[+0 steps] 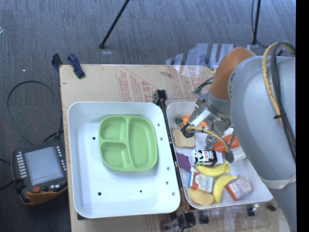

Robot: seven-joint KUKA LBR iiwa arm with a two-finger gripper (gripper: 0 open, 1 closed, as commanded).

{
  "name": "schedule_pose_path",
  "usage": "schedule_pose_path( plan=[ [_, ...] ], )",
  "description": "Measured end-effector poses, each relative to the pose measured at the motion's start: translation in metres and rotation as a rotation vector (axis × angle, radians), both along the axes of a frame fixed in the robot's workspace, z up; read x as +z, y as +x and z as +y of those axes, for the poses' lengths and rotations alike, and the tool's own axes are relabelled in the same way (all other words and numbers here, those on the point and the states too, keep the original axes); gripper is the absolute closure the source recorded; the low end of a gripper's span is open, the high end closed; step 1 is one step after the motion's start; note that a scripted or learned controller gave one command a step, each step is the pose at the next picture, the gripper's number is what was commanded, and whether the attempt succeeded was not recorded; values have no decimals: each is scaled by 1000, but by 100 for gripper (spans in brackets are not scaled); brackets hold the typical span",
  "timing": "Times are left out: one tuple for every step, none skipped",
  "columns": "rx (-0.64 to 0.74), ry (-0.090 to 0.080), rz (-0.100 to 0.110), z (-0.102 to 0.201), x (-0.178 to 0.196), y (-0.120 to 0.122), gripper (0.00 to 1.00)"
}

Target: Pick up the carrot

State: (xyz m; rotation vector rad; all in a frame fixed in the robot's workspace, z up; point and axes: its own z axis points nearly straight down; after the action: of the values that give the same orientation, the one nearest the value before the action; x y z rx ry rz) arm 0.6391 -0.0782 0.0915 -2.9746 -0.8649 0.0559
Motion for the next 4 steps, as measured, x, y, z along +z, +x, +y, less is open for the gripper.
schedule_pose_path(
  plan=[
    [6,-17,-40,0,11,7,100],
    [9,-19,-11,-3,7,0,0],
    [12,-16,-20,-1,16,3,100],
    [185,-23,-54,-7,0,-60,100]
  ],
)
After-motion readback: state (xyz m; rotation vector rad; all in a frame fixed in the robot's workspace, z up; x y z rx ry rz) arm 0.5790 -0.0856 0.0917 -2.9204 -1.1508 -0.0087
